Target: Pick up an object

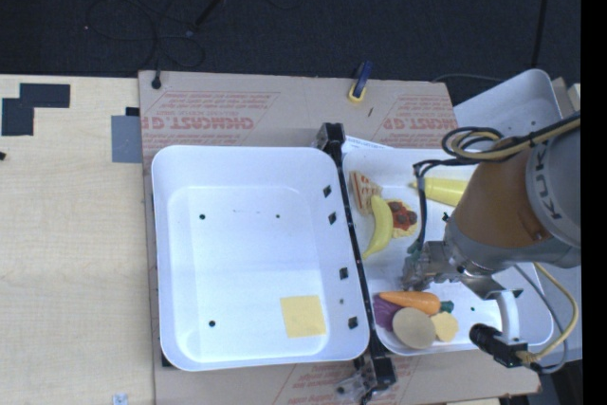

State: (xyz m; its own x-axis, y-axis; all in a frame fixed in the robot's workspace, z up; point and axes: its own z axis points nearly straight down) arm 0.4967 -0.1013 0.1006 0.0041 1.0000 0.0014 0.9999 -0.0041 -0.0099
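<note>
The pale wooden surface point(66, 242) carries a brown cardboard sheet point(237, 114) with red print, and on that sheet sit two shallow white plastic bins side by side. The left white bin point(180, 204) serves as the landmark here. Just to its right, touching along a black clip-studded divider point(343, 242), lies the right white bin point(541, 322), much of it covered by the arm.

The grey arm with its orange band point(507, 204) reaches in to the right of the left bin and hangs over the right one. Its pincer point(422, 268) points down among the objects just right of the divider; whether it is apart or together cannot be told, and nothing is seen clamped in it.

Inside the left bin, near its lower right corner, lies a flat pale yellow square point(303, 316). Right of the left bin, close to the divider, a curved yellow banana point(379, 228) lies upright in the view, with a tan striped piece point(362, 190) just above it and a dark red item point(404, 217) touching its right side. Farther right, a yellow cylinder-like object point(444, 191) sits partly under the arm. Lower down, an orange carrot point(410, 301) lies just below the pincer, over a purple object point(386, 312). Beneath them rest a beige round disc point(413, 329) and a small yellow lump point(445, 328) beside it.

Above the left bin, a blue-and-yellow clamp point(359, 82) grips the cardboard's far edge.
</note>
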